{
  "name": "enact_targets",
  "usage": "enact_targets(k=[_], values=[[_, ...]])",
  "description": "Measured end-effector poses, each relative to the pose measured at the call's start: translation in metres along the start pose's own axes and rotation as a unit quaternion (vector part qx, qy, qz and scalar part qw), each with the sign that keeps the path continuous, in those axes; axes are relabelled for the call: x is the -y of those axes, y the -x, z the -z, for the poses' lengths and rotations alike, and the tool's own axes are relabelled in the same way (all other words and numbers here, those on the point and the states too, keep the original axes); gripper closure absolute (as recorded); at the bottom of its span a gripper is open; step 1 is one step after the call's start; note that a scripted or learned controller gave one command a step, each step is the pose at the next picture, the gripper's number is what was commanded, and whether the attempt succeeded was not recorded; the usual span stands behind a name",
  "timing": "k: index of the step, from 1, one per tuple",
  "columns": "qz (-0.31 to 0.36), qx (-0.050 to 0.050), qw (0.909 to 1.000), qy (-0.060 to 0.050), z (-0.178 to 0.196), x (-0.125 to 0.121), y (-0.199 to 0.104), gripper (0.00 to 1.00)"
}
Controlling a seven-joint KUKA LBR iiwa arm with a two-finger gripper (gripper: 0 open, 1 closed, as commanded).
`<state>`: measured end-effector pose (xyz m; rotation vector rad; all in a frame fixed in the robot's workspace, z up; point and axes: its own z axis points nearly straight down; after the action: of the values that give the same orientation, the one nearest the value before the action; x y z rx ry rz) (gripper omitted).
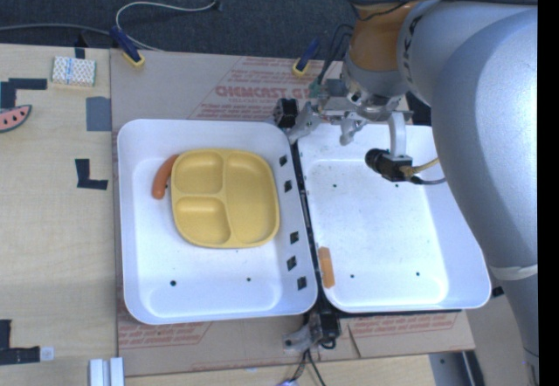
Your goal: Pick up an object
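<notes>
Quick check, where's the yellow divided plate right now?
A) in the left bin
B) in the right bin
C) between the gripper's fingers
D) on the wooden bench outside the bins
A: the yellow plate lies flat in the left bin, with an orange sausage-shaped piece along its left edge, while the gripper is over the right bin's far edge.

The smooth, rounded grey metal arm [489, 113] swells broad and pale. Above the wrist sits a glossy orange dome-shaped band [393, 13], looped by thin black cables. Below it hangs a cluttered silver-and-black metal claw [349, 118] assembly.
</notes>
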<state>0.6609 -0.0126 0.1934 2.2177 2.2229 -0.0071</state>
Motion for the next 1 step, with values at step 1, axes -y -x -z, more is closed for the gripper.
enact_targets(k=[1], values=[[0.0, -0.002, 1.0, 0.0, -0.0094, -0.0071, -0.041, 0.0]])
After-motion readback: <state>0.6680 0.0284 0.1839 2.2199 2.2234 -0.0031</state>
